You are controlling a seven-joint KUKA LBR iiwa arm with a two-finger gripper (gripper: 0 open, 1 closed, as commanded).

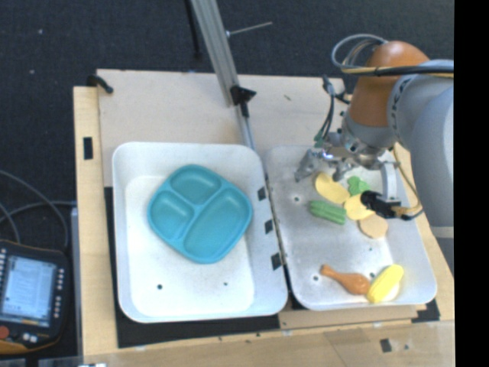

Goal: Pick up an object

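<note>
My gripper hangs over the back of the right bin, below the arm's orange band. It is open, its grey fingers spread wide over a cluster of toy foods. Under it lie a pale yellow piece, a small green piece, a second yellow piece and a tan disc. A green pickle lies just left of them. Nothing sits between the fingers. Near the front of the bin lie an orange drumstick and a yellow lemon-like piece.
The left bin holds a blue divided plate. A slanted metal pole rises from behind the bins, its foot near the divider between them. A tablet screen sits off the bench at the lower left.
</note>
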